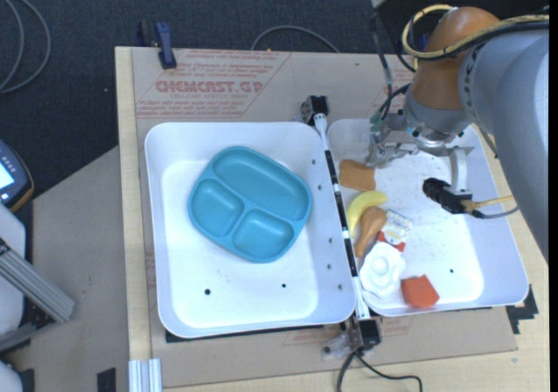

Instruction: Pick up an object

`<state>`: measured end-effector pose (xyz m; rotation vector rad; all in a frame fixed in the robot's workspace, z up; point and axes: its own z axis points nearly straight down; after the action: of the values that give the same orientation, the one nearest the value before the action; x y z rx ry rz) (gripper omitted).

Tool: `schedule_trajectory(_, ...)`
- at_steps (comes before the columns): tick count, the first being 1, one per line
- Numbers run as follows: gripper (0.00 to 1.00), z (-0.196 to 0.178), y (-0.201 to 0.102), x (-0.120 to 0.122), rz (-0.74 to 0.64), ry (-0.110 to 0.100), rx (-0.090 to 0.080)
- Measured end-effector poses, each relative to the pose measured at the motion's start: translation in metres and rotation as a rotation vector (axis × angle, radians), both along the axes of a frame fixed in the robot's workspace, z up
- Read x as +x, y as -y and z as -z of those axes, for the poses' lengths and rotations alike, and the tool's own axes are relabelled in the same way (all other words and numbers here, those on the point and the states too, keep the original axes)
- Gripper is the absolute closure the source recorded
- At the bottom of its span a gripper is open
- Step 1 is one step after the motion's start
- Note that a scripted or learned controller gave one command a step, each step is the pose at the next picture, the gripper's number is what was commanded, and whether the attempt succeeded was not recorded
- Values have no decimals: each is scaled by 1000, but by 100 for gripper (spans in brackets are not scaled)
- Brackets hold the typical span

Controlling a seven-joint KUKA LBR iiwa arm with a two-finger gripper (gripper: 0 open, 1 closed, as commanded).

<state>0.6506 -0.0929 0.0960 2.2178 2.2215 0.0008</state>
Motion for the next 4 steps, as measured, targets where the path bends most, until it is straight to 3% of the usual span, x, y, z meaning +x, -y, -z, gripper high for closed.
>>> schedule_trajectory(1, 0, 1, 0, 0, 0, -1, 0)
schedule_trajectory(2, 0, 8, 7, -77, 5, -10, 3)
schedule_trajectory(3, 0, 12, 8, -114, 3, -7, 3)
schedule_trajectory(4, 0, 8, -2, -135, 2, -4, 3)
